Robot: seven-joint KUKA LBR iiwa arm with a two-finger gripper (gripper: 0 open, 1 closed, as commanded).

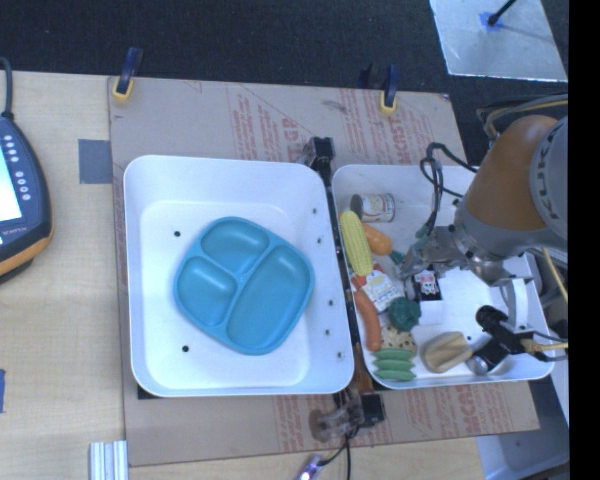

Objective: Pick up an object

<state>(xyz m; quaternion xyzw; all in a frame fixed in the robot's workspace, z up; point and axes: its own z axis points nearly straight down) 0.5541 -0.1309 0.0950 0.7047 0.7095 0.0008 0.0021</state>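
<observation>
- The tool (420, 268) hangs low over the middle of the right bin (450, 180); whether it is wide, narrow or holding anything, I cannot tell, since the wrist hides it.
- Candidate objects crowd that bin's left wall: corn (355, 241), carrot (369, 320), a green piece (404, 313), a packet (381, 288).
- Risk: so packed, a descent may nudge neighbours or pinch two at once.
- Risk: the corn lies against the wall, so one side of the tool may strike the rim.
- The left bin (150, 268) holds a blue tray (243, 284), well apart.
</observation>
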